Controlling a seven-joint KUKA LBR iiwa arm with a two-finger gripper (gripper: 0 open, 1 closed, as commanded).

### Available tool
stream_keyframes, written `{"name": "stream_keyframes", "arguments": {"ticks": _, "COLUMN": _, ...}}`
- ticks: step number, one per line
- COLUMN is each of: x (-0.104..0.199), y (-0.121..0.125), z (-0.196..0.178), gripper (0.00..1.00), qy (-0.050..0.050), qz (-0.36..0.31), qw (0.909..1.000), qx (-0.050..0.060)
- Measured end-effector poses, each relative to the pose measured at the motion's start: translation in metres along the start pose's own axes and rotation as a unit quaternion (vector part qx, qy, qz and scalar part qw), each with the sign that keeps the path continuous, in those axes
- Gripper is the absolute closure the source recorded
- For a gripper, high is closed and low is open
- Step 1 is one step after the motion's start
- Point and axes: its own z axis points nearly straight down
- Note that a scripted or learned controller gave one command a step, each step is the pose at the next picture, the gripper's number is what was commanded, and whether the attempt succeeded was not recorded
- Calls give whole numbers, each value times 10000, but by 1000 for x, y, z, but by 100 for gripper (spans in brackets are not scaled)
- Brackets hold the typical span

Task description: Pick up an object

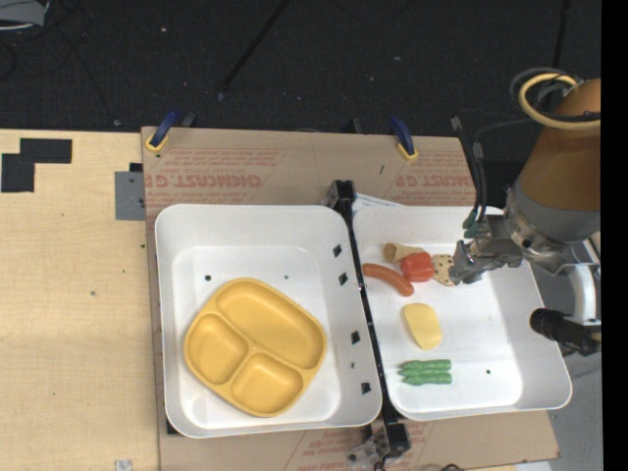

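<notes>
The right bin [530, 361] holds several toy foods. A red pepper [417, 266] lies beside an orange-red sausage [388, 279], with a small tan piece [393, 252] just behind them. Nearer the front are a pale yellow lump [422, 326] and a green bean bundle [425, 372]. My gripper [463, 263] hangs low over the bin's back right part, right next to a small tan speckled piece [444, 269] by the pepper. I cannot tell whether it touches that piece.
The left bin [177, 263] holds a yellow compartment plate [255, 345]. A black divider [355, 302] runs between the bins. The arm's grey and orange body [559, 175] looms over the right bin's back right corner. Blue-and-yellow clamps [403, 137] sit on the cardboard behind.
</notes>
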Motion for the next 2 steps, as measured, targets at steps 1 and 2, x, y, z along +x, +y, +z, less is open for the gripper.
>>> {"name": "stream_keyframes", "arguments": {"ticks": 1, "x": 55, "y": 13, "z": 1, "gripper": 100, "qy": 0, "qz": 1, "qw": 10000, "qx": -1}}
{"name": "stream_keyframes", "arguments": {"ticks": 2, "x": 106, "y": 18, "z": 1, "gripper": 100, "qy": -5, "qz": 6, "qw": 10000, "qx": -1}}
